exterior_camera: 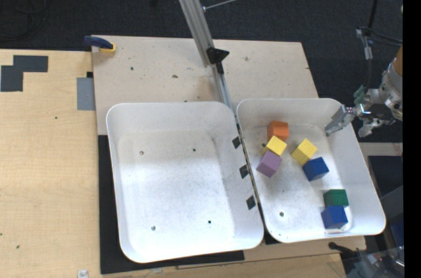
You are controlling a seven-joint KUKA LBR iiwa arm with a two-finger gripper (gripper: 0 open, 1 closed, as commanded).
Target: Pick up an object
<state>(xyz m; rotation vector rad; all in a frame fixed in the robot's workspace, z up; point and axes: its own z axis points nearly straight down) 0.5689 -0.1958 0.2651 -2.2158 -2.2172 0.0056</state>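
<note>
The gripper hangs over the right bin's far right rim, finger state unclear. Seven blocks sit inside: a central cluster around the orange block, two at the near right corner.

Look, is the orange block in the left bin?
No, the orange block sits in the right bin, beside a yellow block and a purple block.

Light fell evenly and fairly brightly from above. The left bin glared almost featureless white across its floor, and the right bin was nearly as pale. Shadows under the coloured blocks were short and soft. The upper part of the frame sat dim and grainy. Overall sharpness was modest, with soft edges.
</note>
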